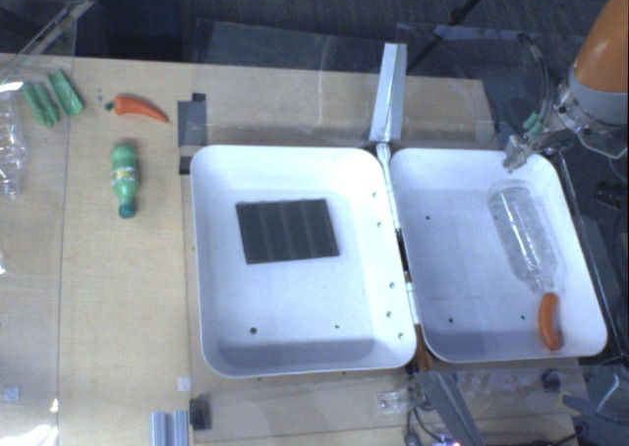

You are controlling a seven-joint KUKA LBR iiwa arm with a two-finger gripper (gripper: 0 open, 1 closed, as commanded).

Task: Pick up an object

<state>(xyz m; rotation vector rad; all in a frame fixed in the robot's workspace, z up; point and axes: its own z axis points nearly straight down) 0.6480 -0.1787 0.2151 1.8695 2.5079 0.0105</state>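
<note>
In the right bin [432, 331], an orange sausage-shaped piece [549, 321] lies at the near right corner. A clear plastic bottle [521, 230] lies just beyond it. The gripper [519, 151] hovers over the bin's far right corner, holding nothing; its opening cannot be told.

We see even, fairly bright overhead light. The two white bins [295, 346] run close to overexposed, with soft grey shadows along their near inner walls. The wooden surface [98, 316] looks evenly lit. The picture is slightly soft and grainy throughout; the clear bottle [524, 231] is hard to read, perhaps from glare. The far background stays dim.
</note>
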